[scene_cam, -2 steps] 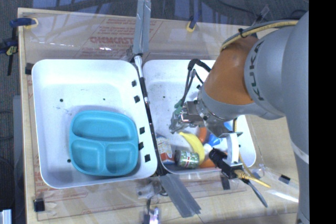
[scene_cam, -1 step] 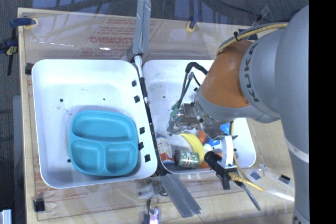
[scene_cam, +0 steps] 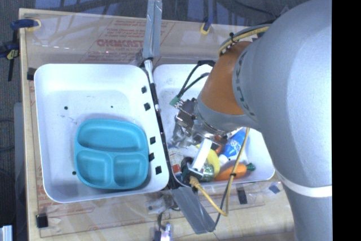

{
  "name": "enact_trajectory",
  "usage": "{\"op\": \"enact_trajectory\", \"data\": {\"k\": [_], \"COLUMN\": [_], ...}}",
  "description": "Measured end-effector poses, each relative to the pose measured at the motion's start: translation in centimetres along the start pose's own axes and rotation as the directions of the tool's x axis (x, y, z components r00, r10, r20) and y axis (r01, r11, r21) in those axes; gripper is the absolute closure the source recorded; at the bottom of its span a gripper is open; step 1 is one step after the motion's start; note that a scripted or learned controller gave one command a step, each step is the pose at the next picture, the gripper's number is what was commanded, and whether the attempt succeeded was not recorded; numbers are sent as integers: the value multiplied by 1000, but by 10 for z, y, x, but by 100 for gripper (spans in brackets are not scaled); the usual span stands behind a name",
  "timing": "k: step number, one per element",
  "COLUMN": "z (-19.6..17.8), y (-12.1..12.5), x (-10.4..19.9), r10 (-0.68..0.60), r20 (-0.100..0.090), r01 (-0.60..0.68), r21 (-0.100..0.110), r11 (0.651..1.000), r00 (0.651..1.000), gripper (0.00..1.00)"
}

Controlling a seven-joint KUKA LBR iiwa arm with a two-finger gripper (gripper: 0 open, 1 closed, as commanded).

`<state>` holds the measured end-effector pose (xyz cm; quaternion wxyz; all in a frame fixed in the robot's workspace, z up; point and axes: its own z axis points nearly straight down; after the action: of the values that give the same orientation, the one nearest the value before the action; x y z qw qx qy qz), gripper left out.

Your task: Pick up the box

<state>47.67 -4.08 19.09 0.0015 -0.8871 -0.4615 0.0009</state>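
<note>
The counter [scene_cam: 84, 36] is pale wood colour and carries two shallow white bins with rounded corners and smooth walls. In the left bin [scene_cam: 56, 82], toward 6 o'clock, lies a turquoise plastic tray [scene_cam: 113, 154]. It is flat, with soft corners and three compartments: one long above, two smaller below.

In the right bin [scene_cam: 169, 79] my claw [scene_cam: 185, 135] hangs low over the floor, close to the wall between the bins, at about 8 o'clock in that bin. Whether it is open or closed I cannot tell, because my orange band [scene_cam: 220, 90] and grey arm [scene_cam: 299, 93] cover much of it.

At 6 o'clock from my claw is a small red thing [scene_cam: 176, 167]. At 4 o'clock lie together a glossy yellow rounded thing [scene_cam: 212, 162], a blue and white thing [scene_cam: 234, 147] that is partly hidden, and an orange carrot shape [scene_cam: 234, 171] whose green end points to 3 o'clock.

Which of these is the box I cannot tell, so also not its long axis.
</note>
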Motion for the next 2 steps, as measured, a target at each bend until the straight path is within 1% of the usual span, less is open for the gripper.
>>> {"op": "enact_trajectory", "data": {"k": [1,2], "z": [0,1], "y": [33,20], "x": [-16,-30], "r10": [-5,352], "r20": [1,3], "r01": [5,-352], "r21": [2,5], "r11": [1000,936], "r00": [1000,936], "gripper": [100,100]}}
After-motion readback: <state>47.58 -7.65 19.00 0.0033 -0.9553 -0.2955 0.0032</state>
